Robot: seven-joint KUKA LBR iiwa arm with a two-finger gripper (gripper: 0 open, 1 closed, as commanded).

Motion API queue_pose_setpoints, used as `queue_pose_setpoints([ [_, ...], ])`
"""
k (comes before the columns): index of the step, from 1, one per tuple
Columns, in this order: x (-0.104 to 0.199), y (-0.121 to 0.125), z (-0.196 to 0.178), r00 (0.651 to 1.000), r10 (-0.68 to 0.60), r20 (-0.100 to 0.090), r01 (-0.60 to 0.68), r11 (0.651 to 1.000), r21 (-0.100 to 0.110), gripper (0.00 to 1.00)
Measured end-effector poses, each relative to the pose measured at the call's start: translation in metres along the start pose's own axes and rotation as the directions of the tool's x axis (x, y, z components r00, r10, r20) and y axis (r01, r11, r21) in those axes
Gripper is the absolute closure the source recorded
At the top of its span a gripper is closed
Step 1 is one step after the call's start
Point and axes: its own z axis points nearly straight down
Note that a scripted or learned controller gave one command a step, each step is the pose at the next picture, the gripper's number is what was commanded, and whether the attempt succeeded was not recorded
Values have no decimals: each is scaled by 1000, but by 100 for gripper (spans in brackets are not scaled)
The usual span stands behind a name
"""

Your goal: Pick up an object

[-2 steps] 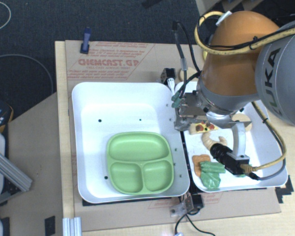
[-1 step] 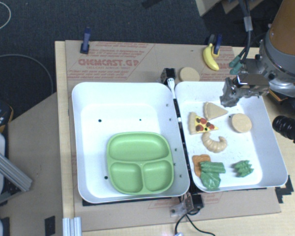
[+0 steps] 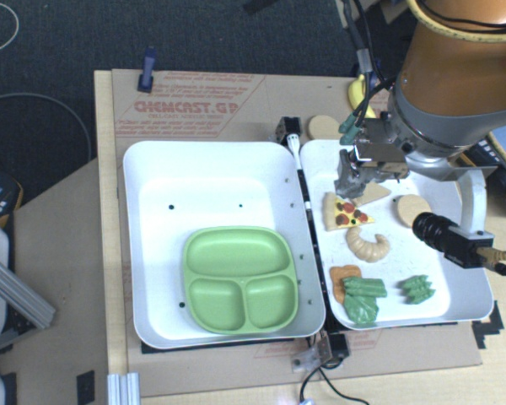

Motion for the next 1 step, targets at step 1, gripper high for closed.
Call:
queue_pose_setpoints([
  [1, -2, 1, -13, 1000, 3, 1, -3, 1000, -7, 100],
])
